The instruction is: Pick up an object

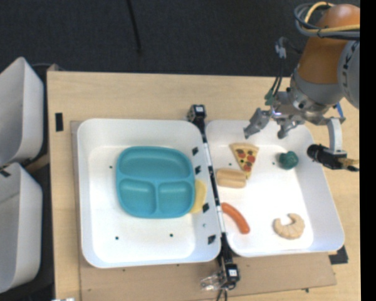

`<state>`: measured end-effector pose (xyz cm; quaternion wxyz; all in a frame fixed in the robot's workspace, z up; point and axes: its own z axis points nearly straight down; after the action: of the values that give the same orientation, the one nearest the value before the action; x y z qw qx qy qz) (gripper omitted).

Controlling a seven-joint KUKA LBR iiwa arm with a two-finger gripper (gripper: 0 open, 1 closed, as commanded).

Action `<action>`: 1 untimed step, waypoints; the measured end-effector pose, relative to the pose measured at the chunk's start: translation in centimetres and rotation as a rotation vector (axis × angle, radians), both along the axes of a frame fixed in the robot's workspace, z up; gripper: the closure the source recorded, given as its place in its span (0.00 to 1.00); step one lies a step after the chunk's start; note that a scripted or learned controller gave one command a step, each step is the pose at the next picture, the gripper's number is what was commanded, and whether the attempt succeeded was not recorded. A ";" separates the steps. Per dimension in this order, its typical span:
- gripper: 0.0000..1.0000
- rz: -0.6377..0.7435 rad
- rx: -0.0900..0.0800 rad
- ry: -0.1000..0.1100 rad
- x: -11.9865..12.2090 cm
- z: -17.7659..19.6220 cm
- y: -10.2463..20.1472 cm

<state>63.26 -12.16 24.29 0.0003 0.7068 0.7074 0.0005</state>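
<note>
My gripper (269, 126) hangs open over the far edge of the right bin (319, 193), with nothing between its fingers. Just below it a pizza slice (244, 156) lies on the bin floor. A bread roll (231, 179) rests next to the pizza, close to the divider. To the right sits a small green object (287, 160). Nearer the front lie a red-orange sausage (235, 217) and a tan croissant (289, 226).
The left bin (94, 231) holds a teal compartment plate (155, 182) with a yellow piece (200, 196) tucked by its right edge. White seats stand at the far left. Black clips sit along the divider between the bins.
</note>
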 end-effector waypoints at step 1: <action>0.00 0.002 -0.002 0.004 0.7 -4.9 0.5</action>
<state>63.96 -11.66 19.42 -0.0002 0.7060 0.7082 -0.0014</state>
